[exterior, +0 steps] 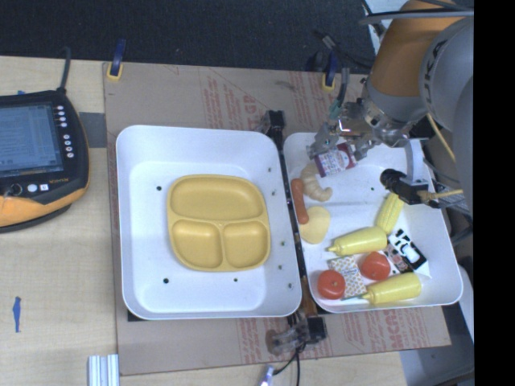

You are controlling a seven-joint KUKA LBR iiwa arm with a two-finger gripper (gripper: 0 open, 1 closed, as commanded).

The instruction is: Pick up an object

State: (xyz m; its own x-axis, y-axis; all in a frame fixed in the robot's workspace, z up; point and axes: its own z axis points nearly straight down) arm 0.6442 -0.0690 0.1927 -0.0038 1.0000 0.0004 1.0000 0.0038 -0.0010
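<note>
White plastic, the left bin (137,215) holds a yellow divided tray (218,221). The right bin (438,252) carries yellow squeeze bottles (358,240), tomatoes (331,283), a hot dog (299,200). At its far corner the gripper (338,147) hangs above the floor, its fingers closed on a small maroon-labelled jar (335,161).

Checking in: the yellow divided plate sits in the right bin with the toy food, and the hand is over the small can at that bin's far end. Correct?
Not quite. The camera view shows the yellow divided plate in the left bin, apart from the toy food. The rest stands: the hand is over the small can at the far end of the right bin.
</note>
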